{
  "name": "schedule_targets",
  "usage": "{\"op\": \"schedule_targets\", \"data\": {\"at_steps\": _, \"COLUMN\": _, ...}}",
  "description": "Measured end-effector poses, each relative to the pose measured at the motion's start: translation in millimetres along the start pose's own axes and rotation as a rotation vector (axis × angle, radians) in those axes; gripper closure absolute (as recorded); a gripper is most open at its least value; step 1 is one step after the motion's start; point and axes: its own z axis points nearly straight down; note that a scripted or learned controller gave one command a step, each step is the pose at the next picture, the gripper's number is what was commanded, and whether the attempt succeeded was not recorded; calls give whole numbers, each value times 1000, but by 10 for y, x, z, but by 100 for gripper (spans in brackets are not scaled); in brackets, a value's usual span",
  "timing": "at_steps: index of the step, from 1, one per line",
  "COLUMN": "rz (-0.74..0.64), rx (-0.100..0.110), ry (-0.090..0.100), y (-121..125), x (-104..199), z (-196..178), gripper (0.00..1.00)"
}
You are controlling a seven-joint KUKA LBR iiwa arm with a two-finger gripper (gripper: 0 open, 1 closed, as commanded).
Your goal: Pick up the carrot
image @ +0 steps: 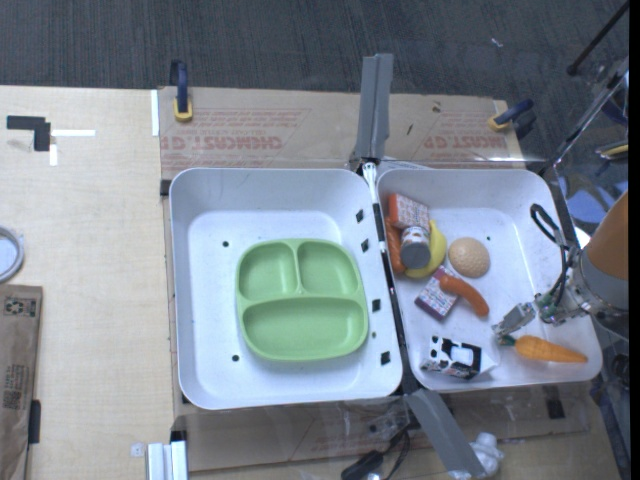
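Note:
The carrot [550,349] is orange with a small green tip and lies flat in the front right corner of the right bin [500,200], its tip pointing left. My gripper [519,318] hangs just above and behind the carrot's tip end, reaching in from the right edge. Nothing shows as held in it. The arm's wrist hides part of the bin's right wall.
A red sausage [466,294], a tan bun [468,257], a purple box [435,299], a black-and-white packet [455,357], a banana [432,245] and a red box [408,211] share the right bin. The left bin [200,268] holds a green divided plate [300,300].

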Motion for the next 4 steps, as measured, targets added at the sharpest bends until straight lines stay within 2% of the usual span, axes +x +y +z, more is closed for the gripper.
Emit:
{"op": "schedule_targets", "data": {"at_steps": 1, "rz": -149, "rx": 1, "ry": 0, "y": -4, "x": -12, "z": 4, "gripper": 0}}
{"op": "schedule_targets", "data": {"at_steps": 2, "rz": -448, "rx": 0, "ry": 0, "y": -17, "x": -59, "z": 2, "gripper": 0}}
{"op": "schedule_targets", "data": {"at_steps": 3, "rz": -445, "rx": -2, "ry": -1, "y": -6, "x": -60, "z": -91, "gripper": 100}}
{"op": "schedule_targets", "data": {"at_steps": 4, "rz": -773, "rx": -1, "ry": -1, "y": -16, "x": -98, "z": -1228, "gripper": 100}}
